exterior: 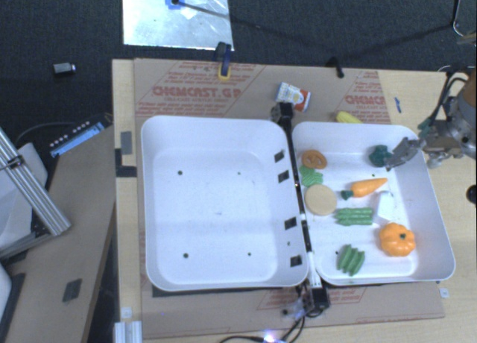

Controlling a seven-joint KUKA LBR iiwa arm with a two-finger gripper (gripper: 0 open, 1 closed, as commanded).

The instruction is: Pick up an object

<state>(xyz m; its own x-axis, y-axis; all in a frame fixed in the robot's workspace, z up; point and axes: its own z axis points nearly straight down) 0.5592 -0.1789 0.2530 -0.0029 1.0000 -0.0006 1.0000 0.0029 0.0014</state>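
Note:
The right bin point(440, 248) holds several toy foods: a brown ring point(314, 159), a green leafy piece point(310, 177), a beige disc point(321, 200), a carrot point(367, 186), a green pod point(353, 217), an orange pumpkin point(396, 239) and a small green piece point(350, 259). A dark teal object point(380, 156) lies near the bin's far right rim. My gripper point(403, 151) reaches in from the right edge, just right of the teal object and above the carrot's tip. I see nothing held in it.
The left bin point(216, 200) sits beside the right one, with black clips point(284, 177) along the shared rim. A yellow item point(347, 118) and a white-orange item point(292, 95) lie on the cardboard behind the bins.

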